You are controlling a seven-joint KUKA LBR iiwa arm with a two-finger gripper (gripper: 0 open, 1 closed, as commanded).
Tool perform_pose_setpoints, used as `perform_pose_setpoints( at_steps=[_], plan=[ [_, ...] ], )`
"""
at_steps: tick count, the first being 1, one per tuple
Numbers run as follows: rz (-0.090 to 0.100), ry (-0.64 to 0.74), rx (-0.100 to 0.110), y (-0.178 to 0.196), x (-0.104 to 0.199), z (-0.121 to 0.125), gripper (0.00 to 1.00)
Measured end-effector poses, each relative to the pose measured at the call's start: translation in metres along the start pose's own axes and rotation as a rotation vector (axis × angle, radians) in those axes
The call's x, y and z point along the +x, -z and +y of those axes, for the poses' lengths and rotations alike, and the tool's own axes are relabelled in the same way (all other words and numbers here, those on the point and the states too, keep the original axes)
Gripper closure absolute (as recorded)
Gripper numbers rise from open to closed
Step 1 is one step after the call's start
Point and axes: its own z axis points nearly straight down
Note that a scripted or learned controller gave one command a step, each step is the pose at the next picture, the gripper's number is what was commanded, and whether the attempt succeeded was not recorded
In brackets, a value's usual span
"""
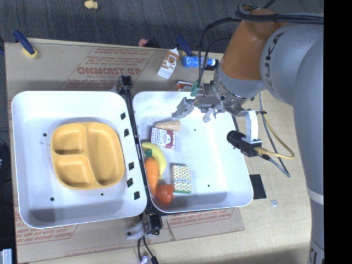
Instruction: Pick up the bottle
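Bottle: can't pick one out w/ certainty among items in right bin (pixel 231 175). Arm reaches in from right, orange band up top, wrist bent down over bin's back half. Gripper (pixel 193 109) hangs above bin floor, fingers spread apart, nothing btwn them. Just beside it, toward the bin's front-left: small carton (pixel 164 136), banana (pixel 155 154), carrot (pixel 152 172). Yellow tray (pixel 88 154) in left bin.

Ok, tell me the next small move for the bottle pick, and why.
Probably shift the gripper toward the view's left and lower, over the red-and-white container with the tan end, the likeliest bottle. The gripper hangs open, holding nothing, just right of that container, which lies above the banana.
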Motion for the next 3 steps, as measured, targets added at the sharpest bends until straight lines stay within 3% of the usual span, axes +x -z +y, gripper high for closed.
perform_pose_setpoints(
  at_steps=[1, 2, 3],
  plan=[
    [0.0, 0.005, 0.002, 0.01, 0.0, 0.0, 1.0],
    [0.0, 0.208, 0.0, -0.05, 0.028, -0.064, 1.0],
    [0.0, 0.03, -0.001, -0.008, 0.015, -0.11, 1.0]
  ],
)
